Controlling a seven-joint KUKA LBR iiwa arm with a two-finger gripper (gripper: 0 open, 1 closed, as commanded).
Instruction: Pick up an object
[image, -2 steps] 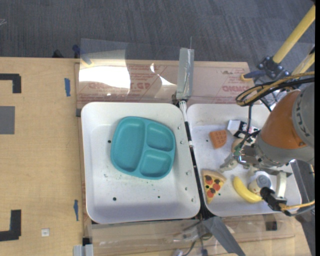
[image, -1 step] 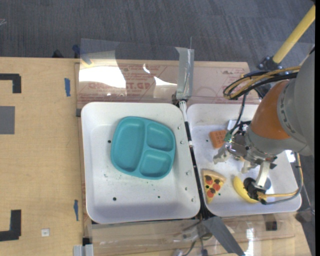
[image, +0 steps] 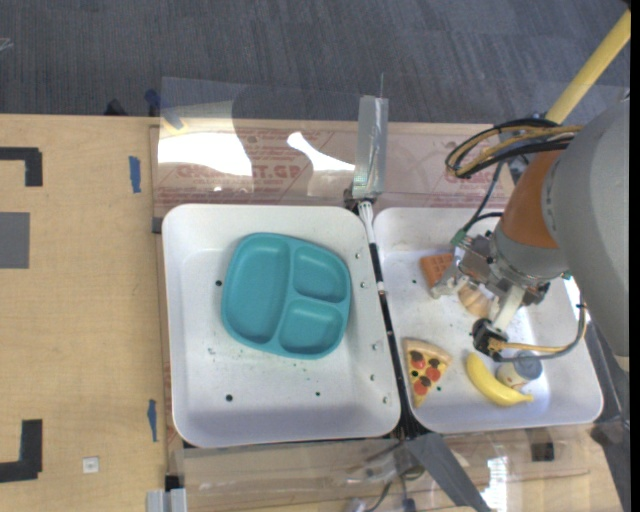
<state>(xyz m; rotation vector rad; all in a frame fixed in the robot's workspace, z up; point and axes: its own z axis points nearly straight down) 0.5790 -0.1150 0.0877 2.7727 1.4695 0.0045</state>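
hovering claw (image: 487, 318) low in right bin (image: 560, 410), just beside banana (image: 495, 383) and pizza slice toy (image: 426, 368). cannot tell claw opening from this angle; nothing visibly held. sitting near the wrist: brownish bread-like toy (image: 437, 270) and a tan piece (image: 472, 297), partly hidden. small grey round item (image: 519, 371) touching banana's upper side.

risks, judging from layout: crowding around the claw, so likely nudging a neighbour instead of closing on one target; banana lying flat and curved, probably slipping out of a pinch; yellow cable (image: 545, 349) draping over the pick zone, possibly snagging.

room: pizza slice lying close to divider wall (image: 385, 320), leaving little clearance on that side. more open floor toward bin's far right. left bin (image: 190, 400) carrying teal divided plate (image: 285, 295), well apart.
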